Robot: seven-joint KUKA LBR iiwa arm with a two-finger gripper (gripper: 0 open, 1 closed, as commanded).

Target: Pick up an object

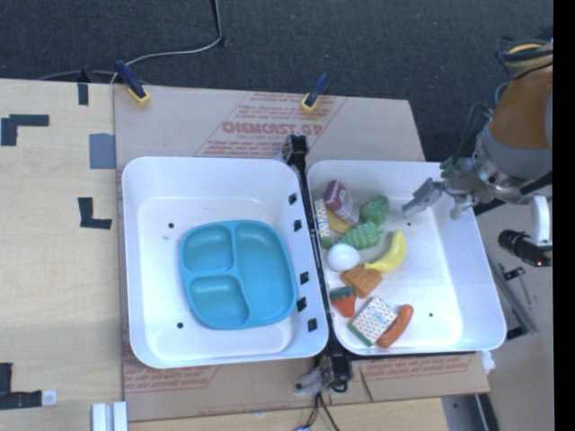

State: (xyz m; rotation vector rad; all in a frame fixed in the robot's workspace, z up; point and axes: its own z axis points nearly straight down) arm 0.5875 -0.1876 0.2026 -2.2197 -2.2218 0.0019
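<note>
Two bins sit side by side in the lower middle of the frame, the left bin touching the right bin along a central divider. A tray lies in the middle of the left bin. Toys crowd the left half of the right bin: a box at the top, a banana to the right of an egg, a sausage at the bottom. The gripper hangs over the right bin's upper right part, with the arm at the frame's right edge.
</note>
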